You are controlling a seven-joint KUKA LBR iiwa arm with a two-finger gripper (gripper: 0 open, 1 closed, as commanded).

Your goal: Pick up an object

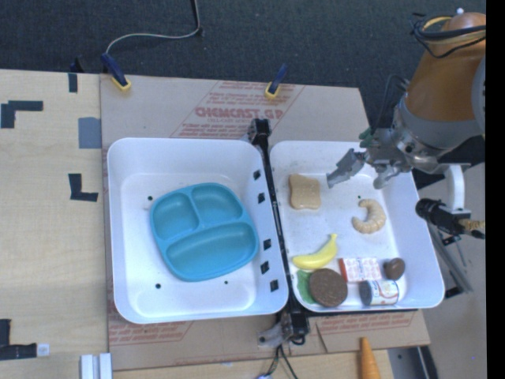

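Note:
My gripper hangs over the right bin, near its back edge, with its two fingers spread apart and nothing between them. Below it lie a slice of toast to the left and a croissant just in front. Nearer the front edge of the bin are a yellow banana, a brown round cookie, a small red-and-white packet, a dark brown lump and a white can lying on its side.
The left bin holds a blue divided plate. A black divider with clips joins the two bins. Cardboard lies under the bins, held by yellow-blue clamps at the back.

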